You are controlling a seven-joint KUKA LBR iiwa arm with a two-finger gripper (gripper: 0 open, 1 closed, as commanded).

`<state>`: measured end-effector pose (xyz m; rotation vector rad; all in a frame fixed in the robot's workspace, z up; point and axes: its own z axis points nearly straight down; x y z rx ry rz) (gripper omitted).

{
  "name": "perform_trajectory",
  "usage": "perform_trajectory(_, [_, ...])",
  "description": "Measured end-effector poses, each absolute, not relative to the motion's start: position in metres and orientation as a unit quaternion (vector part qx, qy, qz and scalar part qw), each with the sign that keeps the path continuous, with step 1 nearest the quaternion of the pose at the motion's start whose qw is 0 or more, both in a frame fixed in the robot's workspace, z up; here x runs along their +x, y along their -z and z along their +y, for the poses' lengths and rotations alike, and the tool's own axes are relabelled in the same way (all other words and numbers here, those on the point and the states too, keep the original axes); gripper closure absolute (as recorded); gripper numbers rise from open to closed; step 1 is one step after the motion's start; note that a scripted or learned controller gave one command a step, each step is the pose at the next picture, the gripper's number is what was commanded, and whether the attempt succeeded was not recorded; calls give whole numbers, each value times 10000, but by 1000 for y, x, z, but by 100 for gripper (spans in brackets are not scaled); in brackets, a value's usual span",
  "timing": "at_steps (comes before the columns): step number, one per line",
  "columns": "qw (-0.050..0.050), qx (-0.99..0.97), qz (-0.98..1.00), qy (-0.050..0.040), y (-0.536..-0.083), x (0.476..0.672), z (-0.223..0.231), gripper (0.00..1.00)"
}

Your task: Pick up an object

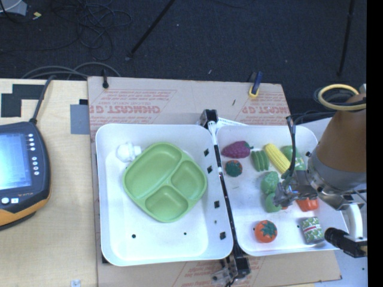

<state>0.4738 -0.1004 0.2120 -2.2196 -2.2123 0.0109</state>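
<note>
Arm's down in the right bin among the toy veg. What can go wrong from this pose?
1. The gripper sits in a tight cluster: green vegetable, corn and a red-orange piece lie close, so it may snag two or knock one aside.
2. Whether anything is between the jaws is hidden here; a lift may well come up empty.
3. The cluster lies near the right bin's far wall, so nudged pieces could jam against it.

Both white bins (114,244) look like smooth, faintly glossy plastic. The green divided plate (166,181) at nine o'clock is matt plastic. At three o'clock the toy corn (276,156) and tomato (266,231) seem shiny plastic. Under the bins lies rough brown printed cardboard (179,103), on a pale wood-grain surface (54,244).
</note>
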Motion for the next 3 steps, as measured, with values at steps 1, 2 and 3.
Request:
perform_trajectory(1, [6,-7042,-7100,17,-280,495,-13,100])
perform_trajectory(2, [29,-7069,-7073,-25,-240,522,5,100])
perform_trajectory(3, [-19,-7063,-7079,31,-369,476,26,100])
